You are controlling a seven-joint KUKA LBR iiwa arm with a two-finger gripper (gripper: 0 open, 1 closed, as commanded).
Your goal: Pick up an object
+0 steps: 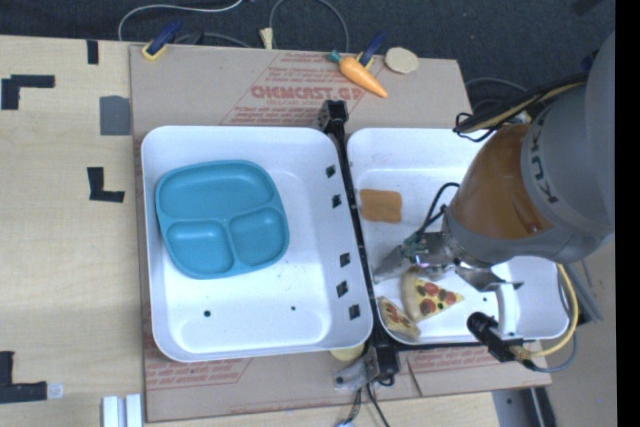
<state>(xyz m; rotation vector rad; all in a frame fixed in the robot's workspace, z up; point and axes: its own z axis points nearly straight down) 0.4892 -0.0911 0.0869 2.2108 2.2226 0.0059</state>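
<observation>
In the right bin (pixel 400 147) lie a tan toast slice (pixel 381 205), a toy pizza slice (pixel 432 297) and a small bun-like toy (pixel 396 316) near the front wall. My gripper (pixel 408 255) hangs low over the bin's middle, just above and left of the pizza slice and below the toast. The grey arm with its orange band (pixel 500 195) covers the right part of the bin. I cannot make out how the fingers stand.
The left bin (pixel 240 325) holds a blue divided plate (pixel 222 217). A toy carrot (pixel 362 76) and a round beige disc (pixel 402 61) lie on the cardboard behind the bins. A black divider (pixel 346 215) runs between the bins. Cables trail at the back.
</observation>
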